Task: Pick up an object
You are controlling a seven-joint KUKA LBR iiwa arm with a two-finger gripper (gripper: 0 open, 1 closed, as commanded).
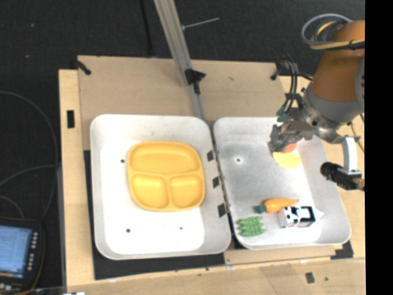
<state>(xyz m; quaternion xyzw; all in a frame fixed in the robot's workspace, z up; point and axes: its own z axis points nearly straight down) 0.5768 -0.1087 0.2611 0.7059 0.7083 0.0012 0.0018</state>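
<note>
Presently the hand (286, 139) hangs low in the right bin (245, 183), directly over a yellow, lemon-like item (288, 159); whether it is open or gripping cannot be told. Nearer the front lie a toy carrot (280, 204), a black-and-white block (298, 216) and a green piece (251, 227). Judged step: approach to grasp. Next move calls for a confirmed closure before lifting.

2 bins side by side on the bench (70, 165). Left bin (104, 226) holds a 3-compartment tray (166, 175) near its middle. Right bin (245, 140): gripper (284, 141) over the far right part, a flat round piece (288, 159) just under it. Nearer the front edge, a toy carrot (280, 204), a small box (298, 216) touching its right end, a leafy piece (250, 227) to their left.
</note>
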